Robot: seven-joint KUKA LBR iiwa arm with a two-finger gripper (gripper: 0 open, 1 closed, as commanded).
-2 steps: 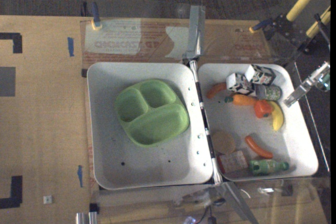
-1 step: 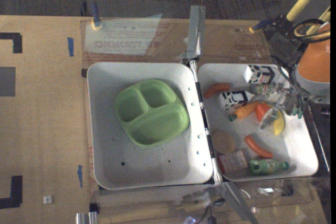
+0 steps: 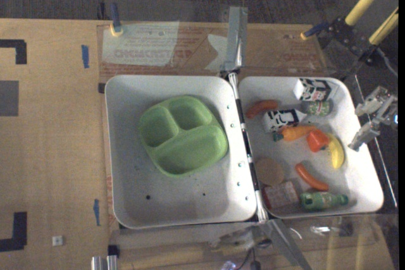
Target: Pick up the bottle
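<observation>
Green plastic bottle (image 3: 323, 200) lies on its side along the near wall of the right white bin (image 3: 356, 110), well apart from the jaws (image 3: 373, 117), which hang past that bin's right rim; their spread I cannot tell. Bin floor right of the bottle's cap looks open. Wrapped brownish packet (image 3: 281, 195) touches its left end; orange sausage-shaped piece (image 3: 311, 177) sits just above.

green bottle (image 3: 323, 200) lying in right bin (image 3: 370, 190), gripper (image 3: 374, 118) outside rim.
</observation>
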